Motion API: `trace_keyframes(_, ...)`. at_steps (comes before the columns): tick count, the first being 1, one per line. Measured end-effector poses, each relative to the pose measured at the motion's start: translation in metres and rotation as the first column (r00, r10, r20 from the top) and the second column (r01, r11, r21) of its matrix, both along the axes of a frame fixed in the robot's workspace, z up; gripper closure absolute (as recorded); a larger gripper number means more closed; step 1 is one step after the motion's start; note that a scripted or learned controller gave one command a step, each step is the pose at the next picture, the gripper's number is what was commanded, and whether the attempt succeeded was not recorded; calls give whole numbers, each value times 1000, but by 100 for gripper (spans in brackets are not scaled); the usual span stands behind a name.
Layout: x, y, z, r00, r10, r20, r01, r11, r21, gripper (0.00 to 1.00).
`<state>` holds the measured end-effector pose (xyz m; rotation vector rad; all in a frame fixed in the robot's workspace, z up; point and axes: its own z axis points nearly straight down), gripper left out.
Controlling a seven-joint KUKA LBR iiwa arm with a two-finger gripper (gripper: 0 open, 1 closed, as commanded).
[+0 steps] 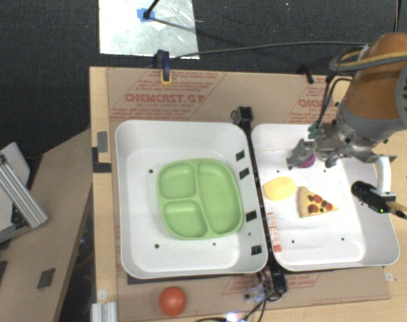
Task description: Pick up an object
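Over the right bin (344,247), upper part, you've got the gripper (303,157) hanging low, w/ something small and purple (307,158) right at its tip. Can't tell if the claw is clenched or released, and can't tell if that purple bit is gripped or just sitting under it, too small and half hidden. Other candidates in the same bin: yellow lump (279,188) near the left wall, and a pizza slice toy (313,203) just beside it to the right, close but apart as far as I can see. Left bin (133,247) has a green divided tray (199,198); orange ball (172,300) sits on the bench outside both bins. Handling guess: all look like light hard plastic toys, stiff, prob a bit slick. Yellow lump is rounded, so take it across the narrow width, centered, or it'll squirt out. Pizza slice is flat, so grip across the two straight edges near the crust end, not the tip.
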<state>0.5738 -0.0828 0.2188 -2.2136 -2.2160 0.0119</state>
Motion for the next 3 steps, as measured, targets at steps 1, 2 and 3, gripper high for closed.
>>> trace_keyframes(1,3,0,7,1000,2,13,-2,1000,-1,0)
trace_keyframes(2,1,5,-36,1000,1,10,-1,1000,-1,0)
trace_keyframes(3,5,-4,-91,1000,0,10,0,1000,-1,0)
